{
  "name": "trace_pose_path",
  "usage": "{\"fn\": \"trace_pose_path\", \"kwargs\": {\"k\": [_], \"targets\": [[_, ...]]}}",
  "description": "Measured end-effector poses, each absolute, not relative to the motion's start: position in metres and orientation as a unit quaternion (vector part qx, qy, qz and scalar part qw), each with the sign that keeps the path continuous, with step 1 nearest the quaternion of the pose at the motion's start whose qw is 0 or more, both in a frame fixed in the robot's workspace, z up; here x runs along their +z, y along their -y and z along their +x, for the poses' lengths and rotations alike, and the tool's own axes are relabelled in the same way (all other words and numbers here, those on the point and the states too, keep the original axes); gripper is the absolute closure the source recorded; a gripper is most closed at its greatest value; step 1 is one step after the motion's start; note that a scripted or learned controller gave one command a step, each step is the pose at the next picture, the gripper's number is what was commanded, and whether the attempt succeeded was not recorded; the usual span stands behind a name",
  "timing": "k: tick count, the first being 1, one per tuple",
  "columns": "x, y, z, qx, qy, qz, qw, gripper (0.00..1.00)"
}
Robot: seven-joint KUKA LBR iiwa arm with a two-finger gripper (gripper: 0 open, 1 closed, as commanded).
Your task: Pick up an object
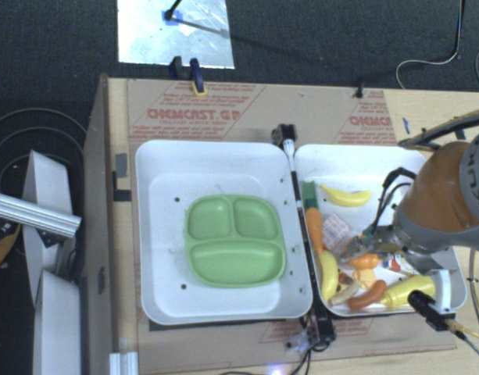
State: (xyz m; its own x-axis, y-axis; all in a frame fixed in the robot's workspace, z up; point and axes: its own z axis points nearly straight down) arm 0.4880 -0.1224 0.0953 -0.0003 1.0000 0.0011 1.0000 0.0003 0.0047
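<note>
Reaching in from the right, the grey KUKA arm [450,201], its orange band bulking large over the right-hand bin [356,156], lowers its gripper [362,244] among a heap of toy food, with the pick apparently not yet made. The gripper's tip sits low in the clutter, just above an orange piece [364,261] and close beside a pale pink block [336,226], but the wrist hides its working end, so whether the pincer stands wide, narrow or closed on anything cannot be told from this angle. Nothing is seen lifted clear: a yellow banana [346,196] lies near the bin's far wall, an orange carrot [313,226] runs along the divider side, a second banana [328,273] rests below it, and a red sausage [368,295] and a yellow corn-like piece [409,290] lie against the near rim. All appear to rest on the bin floor. In the left-hand bin [157,209] a green divided plate [235,239] lies alone, well apart from the arm. Judging by this, the approach looks finished and the descent nearly so; a secure grasp and the lift out of the pile look to be what is left, and the crowding of pieces around the tip could spoil a clean grip.
</note>
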Motion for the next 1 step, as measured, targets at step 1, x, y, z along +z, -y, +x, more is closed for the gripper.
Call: {"fn": "trace_pose_path", "kwargs": {"k": [1], "targets": [[0.1898, 0.0702, 0.5380, 0.0040, -0.711, 0.703, 0.004, 1.00]]}}
